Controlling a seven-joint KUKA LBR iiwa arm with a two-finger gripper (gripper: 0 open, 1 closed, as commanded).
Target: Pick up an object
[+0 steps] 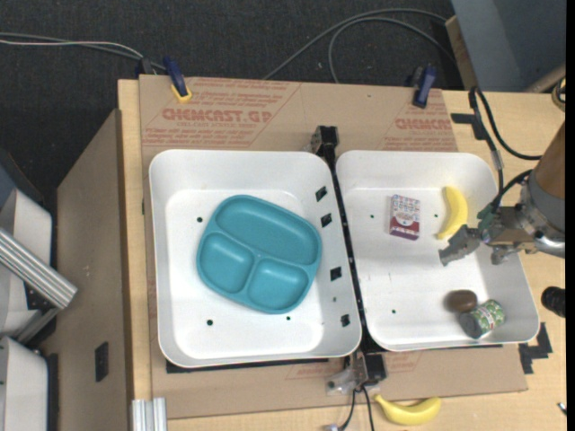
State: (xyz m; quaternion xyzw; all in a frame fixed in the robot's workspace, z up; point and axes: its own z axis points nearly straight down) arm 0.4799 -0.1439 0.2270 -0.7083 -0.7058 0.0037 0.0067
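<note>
The right bin (395, 317) holds a small purple-and-white packet (405, 216), a yellow banana (454, 211), a brown round object (462, 301) and a green-and-white can (484, 318) lying on its side against it. My gripper (474, 248) hangs over the right side of this bin, just below the banana and above the brown object. Its fingers (454, 248) are spread open with nothing between them. The arm comes in from the right edge.
A teal divided plate (259, 253) lies in the left bin (180, 312). A second banana (410, 409) lies outside the bins at the bench's front edge. Clamps (176, 79) and cables sit along the back of the cardboard base.
</note>
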